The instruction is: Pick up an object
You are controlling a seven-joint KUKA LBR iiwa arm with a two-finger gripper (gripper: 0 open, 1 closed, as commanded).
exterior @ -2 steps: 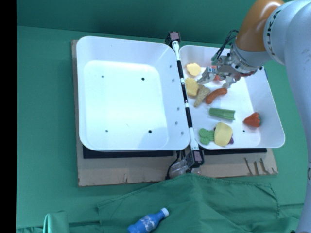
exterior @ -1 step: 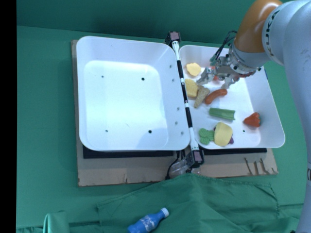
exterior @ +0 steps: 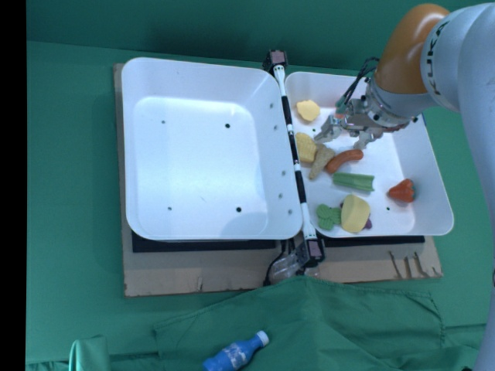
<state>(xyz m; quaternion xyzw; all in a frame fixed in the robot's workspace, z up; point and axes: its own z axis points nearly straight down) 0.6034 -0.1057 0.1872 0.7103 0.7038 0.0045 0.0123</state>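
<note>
The right bin holds several toy foods. An orange-red sausage lies near its middle, with a green celery stick just in front of it. My gripper hangs just above and behind the sausage. Its fingers are spread open, and nothing shows between them. To its left, near the divider, are a yellow piece and a tan piece.
Another yellow piece lies at the back of the right bin. A red piece, a yellow wedge and a green piece lie near its front. The left bin stands alongside. A blue bottle lies on the green cloth in front.
</note>
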